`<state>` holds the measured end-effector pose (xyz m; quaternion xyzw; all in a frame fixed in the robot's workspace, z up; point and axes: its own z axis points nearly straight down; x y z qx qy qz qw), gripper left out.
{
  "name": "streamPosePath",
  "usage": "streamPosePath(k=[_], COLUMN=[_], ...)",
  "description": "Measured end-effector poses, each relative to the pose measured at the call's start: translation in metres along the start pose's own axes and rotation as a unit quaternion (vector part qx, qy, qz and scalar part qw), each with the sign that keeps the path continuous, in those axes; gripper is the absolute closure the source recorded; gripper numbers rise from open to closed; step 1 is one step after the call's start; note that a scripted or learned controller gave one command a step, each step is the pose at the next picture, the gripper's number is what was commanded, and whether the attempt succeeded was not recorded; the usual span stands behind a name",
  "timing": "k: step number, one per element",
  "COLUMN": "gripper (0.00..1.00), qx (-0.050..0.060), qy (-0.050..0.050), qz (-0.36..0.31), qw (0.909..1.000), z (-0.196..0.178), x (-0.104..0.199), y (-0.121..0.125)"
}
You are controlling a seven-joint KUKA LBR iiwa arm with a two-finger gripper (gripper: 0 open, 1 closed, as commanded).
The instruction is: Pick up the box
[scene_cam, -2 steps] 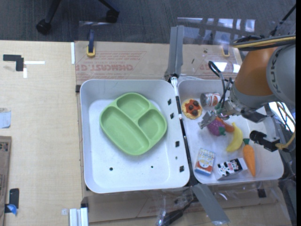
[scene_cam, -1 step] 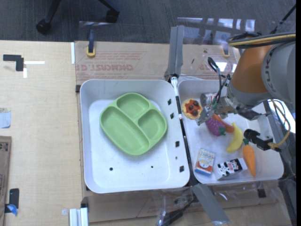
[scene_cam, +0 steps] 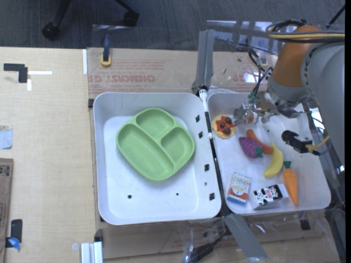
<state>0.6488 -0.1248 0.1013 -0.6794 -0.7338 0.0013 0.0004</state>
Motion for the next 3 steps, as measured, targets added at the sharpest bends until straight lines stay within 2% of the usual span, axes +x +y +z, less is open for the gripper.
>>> streamPosePath(k=[1, 2, 3], gripper=[0.00, 0.00, 0.00], qx=[-0.001, 0.000, 0.000], qy=[0.000, 0.001, 0.001], qz=[-0.127, -0.166, -0.193], qw=[0.9919, 0.9861, 0.9812], z=[-0.004, -0.088, 0.007], x=[-0.023, 0.054, 0.031], y=[0.001, -0.065, -0.079])
